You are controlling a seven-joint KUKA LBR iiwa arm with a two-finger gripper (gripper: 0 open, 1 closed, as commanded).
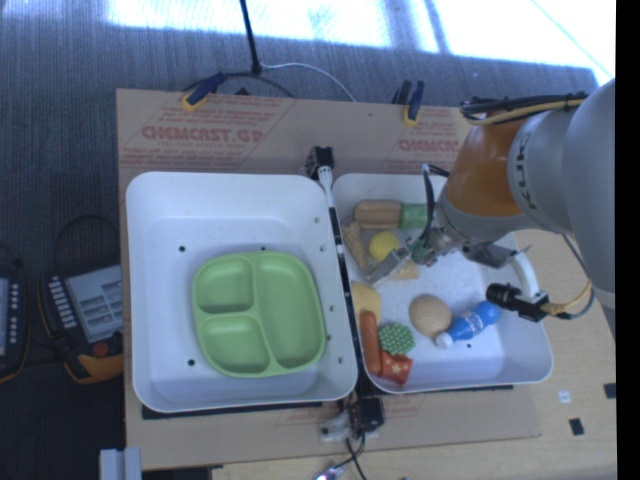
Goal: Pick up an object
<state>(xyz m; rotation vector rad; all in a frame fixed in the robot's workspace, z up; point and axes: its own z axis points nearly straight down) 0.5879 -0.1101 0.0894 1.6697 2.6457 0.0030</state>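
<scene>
The gripper point(415, 253) sits low in the right bin point(520, 363), just beside a yellow lemon-like object point(382, 245). Finger opening cannot be determined, and no grasped item is visible. A tan roll point(377, 212) lies behind the lemon. A green divided plate point(259, 311) occupies the left bin point(170, 218).

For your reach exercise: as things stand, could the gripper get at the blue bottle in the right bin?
Probably yes. The blue bottle lies uncovered in the right bin, beside the tan ball, and the gripper is over that bin.
</scene>
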